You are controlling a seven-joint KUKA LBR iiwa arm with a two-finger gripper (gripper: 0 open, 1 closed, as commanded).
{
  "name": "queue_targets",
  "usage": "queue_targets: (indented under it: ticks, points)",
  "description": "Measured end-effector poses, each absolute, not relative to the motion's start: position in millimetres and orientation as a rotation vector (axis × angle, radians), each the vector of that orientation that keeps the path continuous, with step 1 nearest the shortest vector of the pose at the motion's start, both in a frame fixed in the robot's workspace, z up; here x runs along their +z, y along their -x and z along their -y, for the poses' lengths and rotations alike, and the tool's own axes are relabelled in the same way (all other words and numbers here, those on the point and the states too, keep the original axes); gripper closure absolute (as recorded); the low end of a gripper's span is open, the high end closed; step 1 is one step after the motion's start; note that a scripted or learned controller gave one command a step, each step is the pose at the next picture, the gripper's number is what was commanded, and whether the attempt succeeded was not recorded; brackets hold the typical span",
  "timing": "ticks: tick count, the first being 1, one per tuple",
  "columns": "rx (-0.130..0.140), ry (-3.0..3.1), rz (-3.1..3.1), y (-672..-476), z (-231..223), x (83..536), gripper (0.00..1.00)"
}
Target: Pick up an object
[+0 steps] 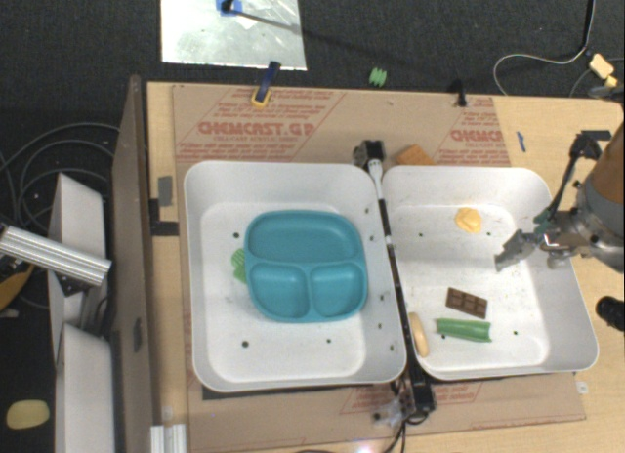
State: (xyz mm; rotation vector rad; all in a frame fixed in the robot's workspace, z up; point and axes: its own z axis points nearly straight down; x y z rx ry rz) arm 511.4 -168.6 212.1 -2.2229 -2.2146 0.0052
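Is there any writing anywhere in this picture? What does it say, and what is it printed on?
"CHEMCAST GP": red print on the brown board under the bins, left part, near its far edge.
A second red print of the same kind at the board's right: cut off by the right bin, too partial to read surely.
No other readable text.

You see a worktop (322, 114) with printed cardboard over it, black cables (44, 163) coiled on the dark floor, and a shiny sheet (234, 17) beyond.

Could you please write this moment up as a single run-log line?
stage: approach | end effector: over right bin, holding nothing | nearest: yellow piece | also there: brown bar, green stick | left bin: blue tray
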Motion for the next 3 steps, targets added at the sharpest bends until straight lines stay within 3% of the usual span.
queue_targets:
  ticks: [1, 2, 3]
  points:
    - [0.007, 2.210, 2.216, -504.3, 130.3, 86.8, 0.00]
    - [-0.002, 2.227, 2.226, -558.7, 184.5, 85.1, 0.00]
    - [-0.009, 2.224, 2.237, -625.2, 204.8, 132.7, 0.00]
